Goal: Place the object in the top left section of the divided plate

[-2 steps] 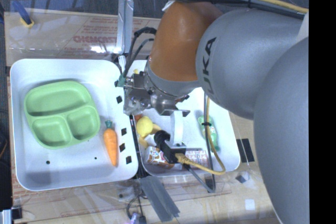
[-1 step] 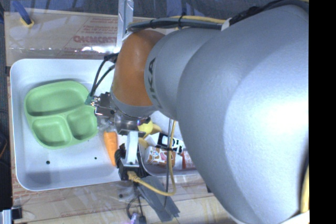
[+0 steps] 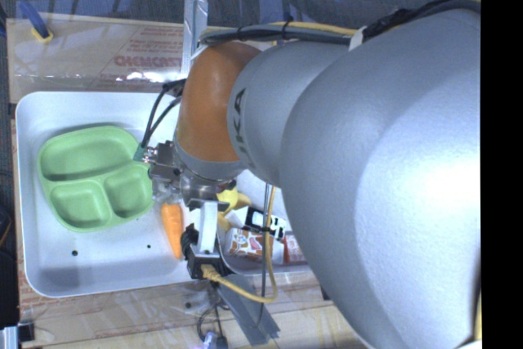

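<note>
A green divided plate (image 3: pixel 88 153) lies in the left part of the left white bin (image 3: pixel 49 278); it has one large section at the top and two smaller ones below. All three sections look bare. An orange carrot-shaped object (image 3: pixel 172 229) lies just right of the plate's lower right corner, near the bin's right wall. My gripper (image 3: pixel 173 194) hangs under the orange-banded wrist, directly above the carrot's upper end and beside the plate's right rim. The wrist hides its tips.
The grey arm covers most of the right bin. Under it show a yellow object (image 3: pixel 230 199), a black and white item (image 3: pixel 266 221) and a brown and red packet (image 3: pixel 249 245). Bare bin floor lies below the plate.
</note>
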Tool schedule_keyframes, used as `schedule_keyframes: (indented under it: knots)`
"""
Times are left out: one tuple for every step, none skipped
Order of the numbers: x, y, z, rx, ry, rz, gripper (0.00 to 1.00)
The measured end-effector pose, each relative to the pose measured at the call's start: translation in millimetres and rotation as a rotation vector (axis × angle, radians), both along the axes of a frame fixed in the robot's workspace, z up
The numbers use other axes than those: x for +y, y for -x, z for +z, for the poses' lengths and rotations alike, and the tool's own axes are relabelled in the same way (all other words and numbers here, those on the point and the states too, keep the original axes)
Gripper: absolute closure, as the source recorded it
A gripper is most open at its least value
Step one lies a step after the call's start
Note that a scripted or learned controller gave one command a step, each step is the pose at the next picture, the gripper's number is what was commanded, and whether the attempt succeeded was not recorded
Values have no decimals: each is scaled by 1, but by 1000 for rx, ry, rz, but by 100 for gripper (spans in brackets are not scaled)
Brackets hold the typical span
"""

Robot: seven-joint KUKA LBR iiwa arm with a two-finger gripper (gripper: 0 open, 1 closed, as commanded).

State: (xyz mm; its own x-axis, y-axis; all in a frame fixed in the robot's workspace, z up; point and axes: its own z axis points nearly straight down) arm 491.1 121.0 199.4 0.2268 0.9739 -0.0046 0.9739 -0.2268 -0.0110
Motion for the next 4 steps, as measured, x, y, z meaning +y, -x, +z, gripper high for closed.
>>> schedule_keyframes:
  knots:
    - [-47, -26, 20, -6, 1, -169, 100]
    - [30, -16, -10, -4, 1, -171, 100]
    - [30, -16, -10, -4, 0, -171, 0]
    - [30, -16, -10, -4, 0, -171, 0]
